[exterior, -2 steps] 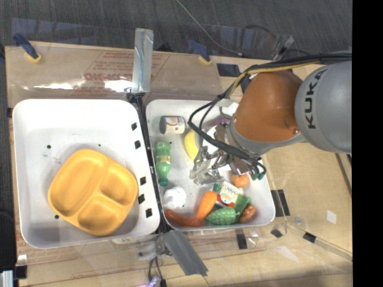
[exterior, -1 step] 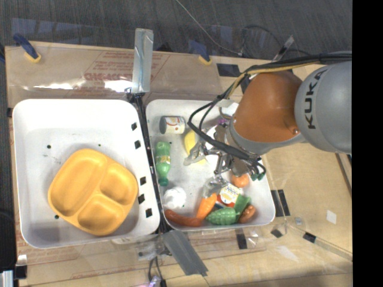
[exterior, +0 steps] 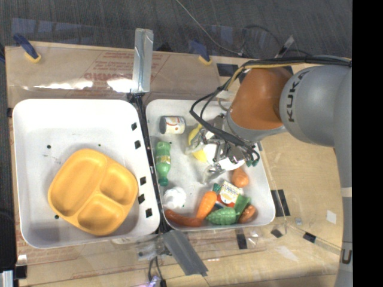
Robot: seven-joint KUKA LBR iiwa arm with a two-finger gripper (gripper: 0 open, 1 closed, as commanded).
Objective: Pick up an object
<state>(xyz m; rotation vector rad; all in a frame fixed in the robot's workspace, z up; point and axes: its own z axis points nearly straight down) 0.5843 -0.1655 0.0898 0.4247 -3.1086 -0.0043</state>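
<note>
- Worktop (exterior: 311,178): a pale board carrying two shallow white bins side by side.
- Left bin (exterior: 36,118): holds a yellow divided tray (exterior: 93,190), lying slightly askew towards the bin's near side.
- Right bin (exterior: 263,190): holds the small objects available for picking.
- Far corner of the right bin: a small white can (exterior: 172,125) on its side.
- Left wall of the right bin: a green bottle (exterior: 162,160), with a white ball (exterior: 175,197) just nearer the camera.
- Near edge of the right bin: a red chili pepper (exterior: 182,220), an orange carrot (exterior: 206,203), a green cucumber-like vegetable (exterior: 222,216) and a small white packet (exterior: 230,192), all close together.
- Arm (exterior: 311,106): grey with an orange band, reaching in from the right.
- Jaws (exterior: 218,160): low in the middle of the right bin, next to a yellow object (exterior: 199,153) and near a small orange fruit (exterior: 240,177); whether they are apart or together cannot be told.
</note>
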